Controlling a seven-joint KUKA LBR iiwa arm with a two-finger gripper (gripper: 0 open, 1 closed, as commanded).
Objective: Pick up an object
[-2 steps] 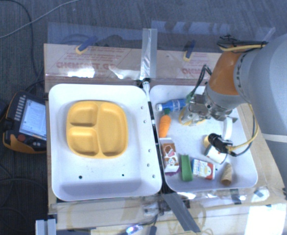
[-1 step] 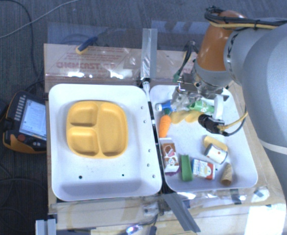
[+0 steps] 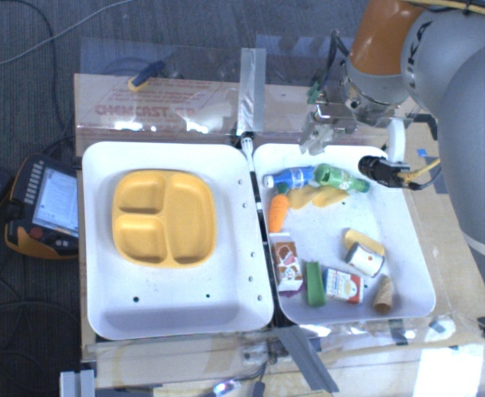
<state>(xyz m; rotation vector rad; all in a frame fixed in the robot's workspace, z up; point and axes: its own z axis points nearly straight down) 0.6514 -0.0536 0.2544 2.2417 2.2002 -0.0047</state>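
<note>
My gripper [image 3: 315,139] hangs over the far rim of the right bin [image 3: 416,255], near its left corner, with nothing seen in it. Just in front of it lie a blue bottle [image 3: 292,177], a green bottle [image 3: 340,178] and a yellow banana [image 3: 317,196]. An orange carrot [image 3: 278,212] lies along the bin's left wall. Nearer the front are a red and white carton [image 3: 287,266], a green block [image 3: 314,283], a small juice box [image 3: 343,284], a can [image 3: 365,260], a yellow wedge [image 3: 363,241] and a brown cork [image 3: 382,294].
The left bin [image 3: 102,296] holds a yellow divided plate [image 3: 164,217]. A clear divider post [image 3: 248,89] stands behind the gap between the bins. A teach pendant [image 3: 40,208] lies on the floor at the left. The arm's body [image 3: 462,98] looms over the right bin's far right side.
</note>
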